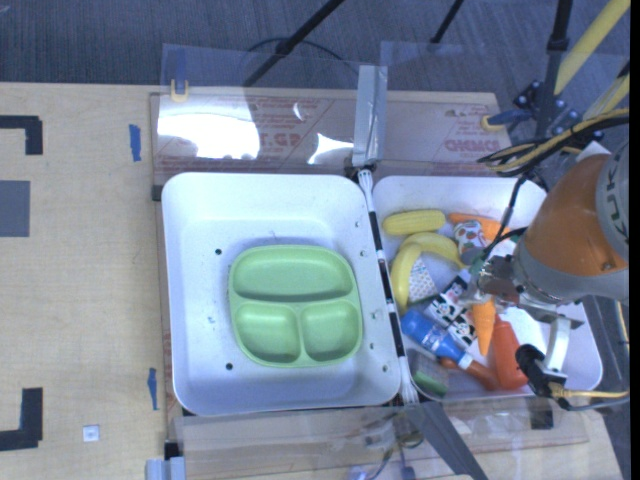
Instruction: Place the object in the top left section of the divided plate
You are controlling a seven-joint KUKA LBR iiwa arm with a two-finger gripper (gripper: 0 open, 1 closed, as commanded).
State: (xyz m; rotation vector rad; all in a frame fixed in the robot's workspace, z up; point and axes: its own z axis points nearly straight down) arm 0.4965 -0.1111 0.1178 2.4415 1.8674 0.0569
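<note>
Crowding right bin (590, 368), gripper (470, 303)

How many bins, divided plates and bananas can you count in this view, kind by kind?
White bins: 2, left and right
Green divided plates: 1
Yellow bananas: 2, upper and lower
Total: 5

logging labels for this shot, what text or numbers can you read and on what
Clear panel behind the left bin: faint reddish print, too blurred to read.
Clear panel behind the right bin: reddish print, seemingly reversed, not readable.
Blue bottle: label too small to read.
Green divided plate: no text.
</note>
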